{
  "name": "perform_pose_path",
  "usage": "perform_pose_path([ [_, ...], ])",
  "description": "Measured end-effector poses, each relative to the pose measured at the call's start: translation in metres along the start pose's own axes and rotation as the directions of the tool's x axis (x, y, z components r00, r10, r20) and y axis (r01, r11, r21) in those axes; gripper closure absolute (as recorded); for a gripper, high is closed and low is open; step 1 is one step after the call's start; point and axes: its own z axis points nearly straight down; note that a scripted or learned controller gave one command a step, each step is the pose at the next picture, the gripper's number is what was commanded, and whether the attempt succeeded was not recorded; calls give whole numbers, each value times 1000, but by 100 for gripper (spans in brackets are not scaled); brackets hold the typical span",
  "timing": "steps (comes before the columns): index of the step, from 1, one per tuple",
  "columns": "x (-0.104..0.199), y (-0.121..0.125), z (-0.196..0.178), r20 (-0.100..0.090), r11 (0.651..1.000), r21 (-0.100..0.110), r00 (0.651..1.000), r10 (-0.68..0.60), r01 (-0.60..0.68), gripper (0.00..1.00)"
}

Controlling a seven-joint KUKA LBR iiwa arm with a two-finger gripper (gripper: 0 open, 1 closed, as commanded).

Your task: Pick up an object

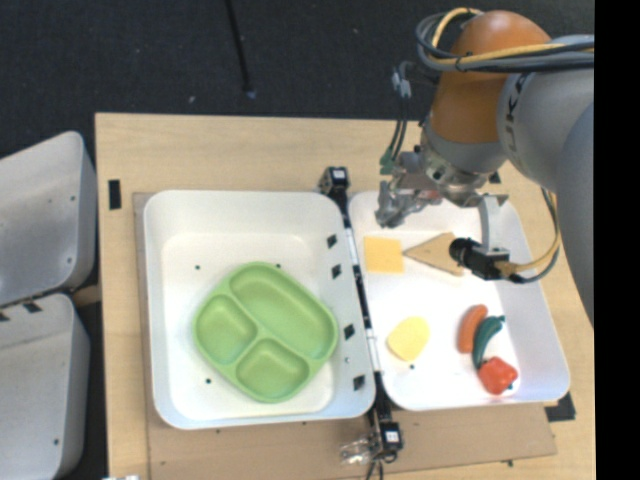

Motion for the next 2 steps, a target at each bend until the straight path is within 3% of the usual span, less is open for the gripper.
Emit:
perform_pose_path([
  [2,99,0,8,0,1000,3,1000,1,-1,100],
])
